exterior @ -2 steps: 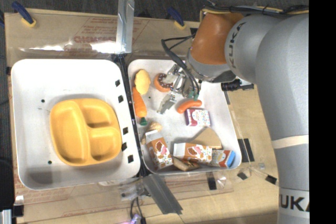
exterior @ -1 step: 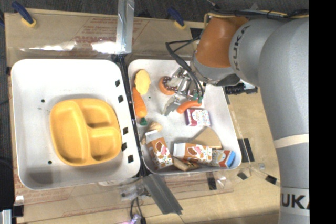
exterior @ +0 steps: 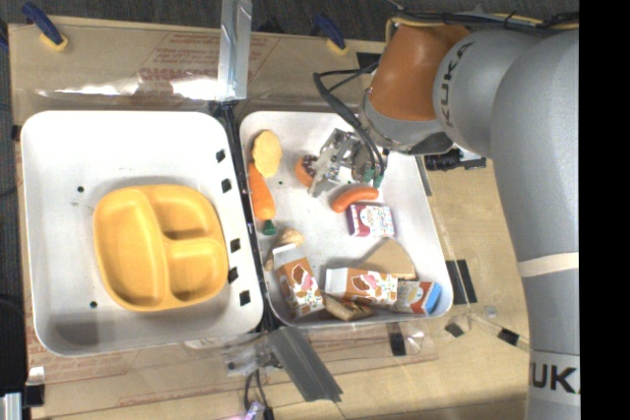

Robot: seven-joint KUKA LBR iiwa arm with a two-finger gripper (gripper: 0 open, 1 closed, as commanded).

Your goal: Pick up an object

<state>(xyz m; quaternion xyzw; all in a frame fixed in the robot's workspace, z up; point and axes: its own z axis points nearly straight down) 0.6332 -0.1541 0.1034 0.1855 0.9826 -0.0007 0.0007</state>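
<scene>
Hovering low near right bin's far edge, the metal gripper is sitting just beside a glossy orange sausage; finger state: cannot tell. Tapered carrot is lying along the bin's left wall, cartons at near edge.

Yellow tray glossy smooth plastic; white bins matt plastic; cartons printed paper; arm smooth grey with satin orange band; bench cardboard-like.

robot lab bench, cardboard-covered top, two white bins, clamps, toy food
</scene>
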